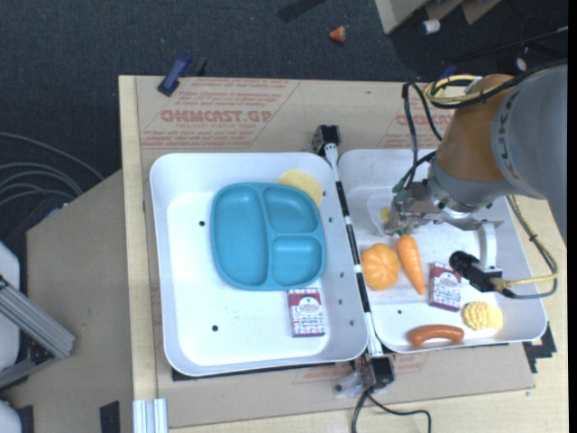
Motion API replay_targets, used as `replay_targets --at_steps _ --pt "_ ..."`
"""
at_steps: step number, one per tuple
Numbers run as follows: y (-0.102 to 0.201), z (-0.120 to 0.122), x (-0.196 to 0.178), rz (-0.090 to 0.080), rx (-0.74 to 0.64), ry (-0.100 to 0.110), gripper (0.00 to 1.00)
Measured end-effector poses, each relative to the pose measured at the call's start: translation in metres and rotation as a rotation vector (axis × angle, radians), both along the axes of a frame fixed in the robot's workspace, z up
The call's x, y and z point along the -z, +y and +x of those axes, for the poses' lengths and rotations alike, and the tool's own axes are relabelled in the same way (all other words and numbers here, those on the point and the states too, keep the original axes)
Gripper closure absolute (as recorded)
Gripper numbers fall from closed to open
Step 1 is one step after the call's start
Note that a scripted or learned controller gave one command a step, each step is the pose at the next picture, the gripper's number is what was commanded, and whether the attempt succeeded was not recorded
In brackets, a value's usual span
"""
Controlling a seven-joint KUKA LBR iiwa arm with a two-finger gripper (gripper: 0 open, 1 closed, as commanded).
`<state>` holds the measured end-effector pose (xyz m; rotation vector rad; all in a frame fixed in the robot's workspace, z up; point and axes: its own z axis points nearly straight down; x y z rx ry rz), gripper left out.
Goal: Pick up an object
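In the right bin [518, 242] lie an orange carrot [411, 262], a round orange fruit [380, 266], a small red carton [445, 288], a yellow corn cob [481, 315] and a reddish sausage [435, 336]. My gripper [403, 219] hangs low in that bin's back left part, right above the carrot's thick end. A small yellow bit [386, 215] shows at its left side. The arm's grey and orange wrist [473, 147] covers the back of the bin. I see nothing held.
The left bin [180, 242] holds a blue divided plate [266, 235], a pale yellow object [304, 184] behind the plate, and a second red carton [307, 313] near the front. The rims of the two bins meet in a ridge [350, 242].
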<state>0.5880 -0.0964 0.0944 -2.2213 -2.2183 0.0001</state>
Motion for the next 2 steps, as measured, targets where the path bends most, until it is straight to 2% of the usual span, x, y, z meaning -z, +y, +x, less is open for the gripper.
replay_targets --at_steps 1,2 --pt "0.0000 -0.0001 0.0001 0.000 0.000 0.000 0.00" --pt "0.0001 0.0003 -0.0098 0.000 0.000 -0.001 1.00"
